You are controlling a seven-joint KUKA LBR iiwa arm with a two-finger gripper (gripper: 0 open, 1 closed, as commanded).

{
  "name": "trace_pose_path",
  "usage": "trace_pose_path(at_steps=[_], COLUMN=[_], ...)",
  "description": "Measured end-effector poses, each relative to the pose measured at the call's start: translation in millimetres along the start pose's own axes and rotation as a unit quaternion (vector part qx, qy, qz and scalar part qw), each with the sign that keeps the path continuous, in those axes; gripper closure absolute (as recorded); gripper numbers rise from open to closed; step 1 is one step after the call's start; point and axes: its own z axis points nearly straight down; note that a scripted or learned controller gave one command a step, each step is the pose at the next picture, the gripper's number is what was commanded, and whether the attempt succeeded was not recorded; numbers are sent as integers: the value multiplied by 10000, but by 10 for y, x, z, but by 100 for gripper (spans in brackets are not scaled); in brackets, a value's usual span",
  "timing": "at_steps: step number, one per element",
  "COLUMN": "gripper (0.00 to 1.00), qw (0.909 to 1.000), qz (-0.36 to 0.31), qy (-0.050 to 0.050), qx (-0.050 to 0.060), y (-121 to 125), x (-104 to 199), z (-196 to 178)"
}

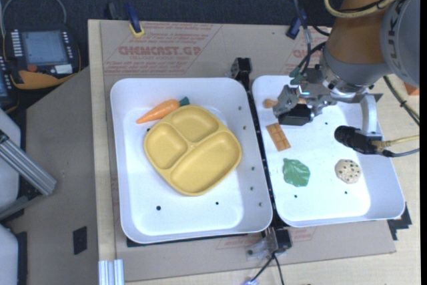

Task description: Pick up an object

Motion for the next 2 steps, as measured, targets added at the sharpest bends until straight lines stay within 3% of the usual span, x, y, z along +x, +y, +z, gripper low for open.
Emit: trace_pose_path(at_steps=[2], gripper=[100], qw=[10000], qz=[-7], qy=[-4], qx=[-25], y=[-81], x=[1079], z=[-121])
